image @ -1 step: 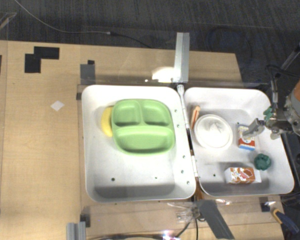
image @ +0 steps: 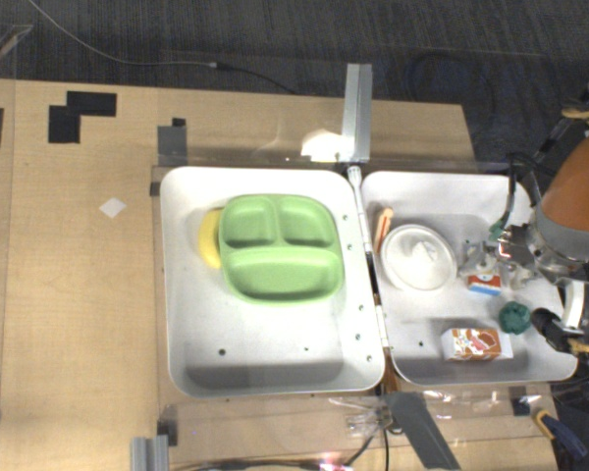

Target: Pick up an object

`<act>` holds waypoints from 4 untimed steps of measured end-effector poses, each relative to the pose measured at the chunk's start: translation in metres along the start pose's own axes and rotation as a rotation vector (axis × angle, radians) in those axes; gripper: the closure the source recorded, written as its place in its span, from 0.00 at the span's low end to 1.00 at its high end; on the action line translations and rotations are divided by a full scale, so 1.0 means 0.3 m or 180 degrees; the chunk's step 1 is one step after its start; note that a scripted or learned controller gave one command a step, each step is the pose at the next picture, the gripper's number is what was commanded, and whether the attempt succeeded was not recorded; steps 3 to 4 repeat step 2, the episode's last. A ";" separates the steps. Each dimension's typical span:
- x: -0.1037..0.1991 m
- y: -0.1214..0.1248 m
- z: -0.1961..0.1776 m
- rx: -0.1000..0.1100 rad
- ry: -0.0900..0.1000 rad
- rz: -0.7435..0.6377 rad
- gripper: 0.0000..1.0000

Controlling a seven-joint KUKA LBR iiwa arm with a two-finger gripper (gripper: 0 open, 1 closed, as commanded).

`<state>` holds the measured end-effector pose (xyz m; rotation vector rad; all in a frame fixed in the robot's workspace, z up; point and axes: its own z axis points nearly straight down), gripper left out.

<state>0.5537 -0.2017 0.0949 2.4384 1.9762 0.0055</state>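
The small red and white thing (image: 484, 284) lies in the right bin (image: 442, 189), near its right edge, about halfway down. The gripper (image: 501, 255) sits right above it, low in the bin. I cannot tell if it has hold of anything.

Near it, toward the bottom right corner, is a dark green lump (image: 513, 316). Along the bottom edge lies a small orange and white packet (image: 477, 342). A white bowl (image: 419, 256) sits in the middle of the bin. An orange stick (image: 382, 228) lies by the left edge.

I think the arm is at the reaching step. Next it needs to close on one thing and lift straight up.

The right wall is close, so there is little room on that side. The bowl is a bit apart, so there is some room there.

In the left bin (image: 187, 341), a green tray (image: 278, 246) sits near the top edge, with something yellow (image: 208, 240) peeking out at its left side. The bottom half there is bare.
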 end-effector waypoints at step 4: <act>0.270 0.051 -0.350 0.0000 0.0000 0.0201 1.00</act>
